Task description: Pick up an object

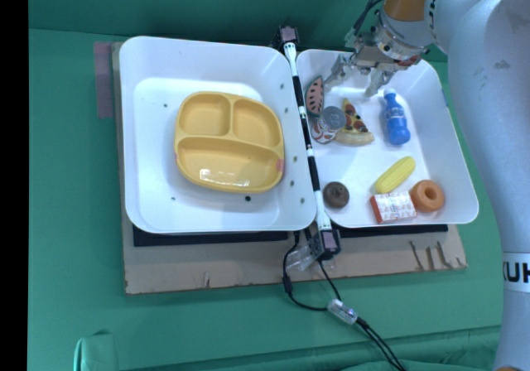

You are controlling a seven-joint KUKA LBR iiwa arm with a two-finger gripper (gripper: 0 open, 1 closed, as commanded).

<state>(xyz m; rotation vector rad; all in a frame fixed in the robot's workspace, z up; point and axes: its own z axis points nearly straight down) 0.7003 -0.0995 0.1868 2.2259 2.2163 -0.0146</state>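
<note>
My gripper (354,79) hangs over the back of the right bin (451,146), its fingers spread open with nothing between them. Just below it lie a pizza slice (356,126) and a round grey can (333,118). A watermelon slice (315,94) leans by the bin's left wall. A blue bottle (396,118) lies just right of the gripper. Nearer the front are a yellow corn cob (394,174), a chocolate donut (335,194), an orange donut (427,195) and a small red and white box (392,208).
The left bin (149,79) holds a yellow divided plate (229,142). A black and white bar (303,113) runs between the two bins. Cables (331,303) trail off the cardboard base at the front.
</note>
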